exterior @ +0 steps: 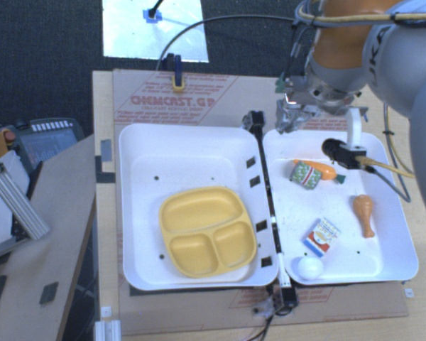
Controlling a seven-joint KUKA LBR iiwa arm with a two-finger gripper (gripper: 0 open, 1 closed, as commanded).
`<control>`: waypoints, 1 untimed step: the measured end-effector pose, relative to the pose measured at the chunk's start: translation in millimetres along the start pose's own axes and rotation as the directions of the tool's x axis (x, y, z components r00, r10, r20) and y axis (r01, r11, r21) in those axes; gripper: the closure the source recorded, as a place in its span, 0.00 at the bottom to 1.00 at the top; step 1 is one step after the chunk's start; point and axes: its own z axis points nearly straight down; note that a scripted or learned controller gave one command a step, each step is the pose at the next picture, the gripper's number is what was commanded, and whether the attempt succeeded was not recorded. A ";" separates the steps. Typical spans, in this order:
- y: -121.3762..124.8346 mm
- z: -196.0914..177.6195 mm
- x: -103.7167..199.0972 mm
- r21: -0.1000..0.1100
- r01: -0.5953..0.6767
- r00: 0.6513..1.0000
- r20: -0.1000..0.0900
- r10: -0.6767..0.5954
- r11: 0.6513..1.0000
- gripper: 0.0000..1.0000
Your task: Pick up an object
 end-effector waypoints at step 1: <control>4.9 0.1 48.8 -0.001 0.001 1.000 0.000 -0.001 1.000 1.00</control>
